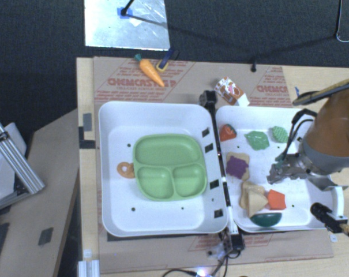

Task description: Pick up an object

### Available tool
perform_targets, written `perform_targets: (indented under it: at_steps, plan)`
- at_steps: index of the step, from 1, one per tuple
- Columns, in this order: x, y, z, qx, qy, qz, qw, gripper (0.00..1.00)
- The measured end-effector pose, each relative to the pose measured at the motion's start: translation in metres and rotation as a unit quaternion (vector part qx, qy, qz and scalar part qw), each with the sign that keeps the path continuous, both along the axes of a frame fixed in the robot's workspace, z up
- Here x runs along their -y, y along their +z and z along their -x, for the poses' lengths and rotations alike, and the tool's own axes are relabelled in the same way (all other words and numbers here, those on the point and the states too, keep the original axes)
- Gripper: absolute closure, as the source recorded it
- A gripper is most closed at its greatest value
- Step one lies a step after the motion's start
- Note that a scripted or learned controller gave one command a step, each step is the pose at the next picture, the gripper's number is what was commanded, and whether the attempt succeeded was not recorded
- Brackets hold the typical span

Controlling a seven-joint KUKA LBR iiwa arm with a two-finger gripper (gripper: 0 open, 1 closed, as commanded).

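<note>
The bench carries two white bins, and I take the divider between them as my mark. Left of the divider sits the left bin, most of its floor taken by a green divided plate lying flat in the middle. A bare white margin runs all round the plate, widest along the far and left walls. A small tan ring lies just off the plate's left edge, on the side away from the divider.

Right of the divider is the right bin, much more crowded. The arm comes over its right wall, and the gripper hangs low over the middle of the floor, well clear of the divider. I cannot tell how its fingers stand; nothing shows between them.

Close by the divider lie a red piece near the far wall, then a purple piece, then a pale wedge. An orange block touches the wedge on the side away from the divider, just below the gripper. A dark green piece rests against the near wall. A green leaf shape and a light green knobbly piece lie farther from the divider, by the far wall.

Beyond the bins, a carrot and a small packet rest on the cardboard.
</note>
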State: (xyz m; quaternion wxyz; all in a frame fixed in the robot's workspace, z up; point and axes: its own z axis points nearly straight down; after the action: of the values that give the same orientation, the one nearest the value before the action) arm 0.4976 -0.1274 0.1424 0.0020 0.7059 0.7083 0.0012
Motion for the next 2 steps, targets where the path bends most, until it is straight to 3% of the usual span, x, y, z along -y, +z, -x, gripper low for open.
perform_targets:
  at_steps: [2]
  plan:
    - [-0.005,0.084,0.004,0.001,0.001,0.0001,1.0000,1.00]
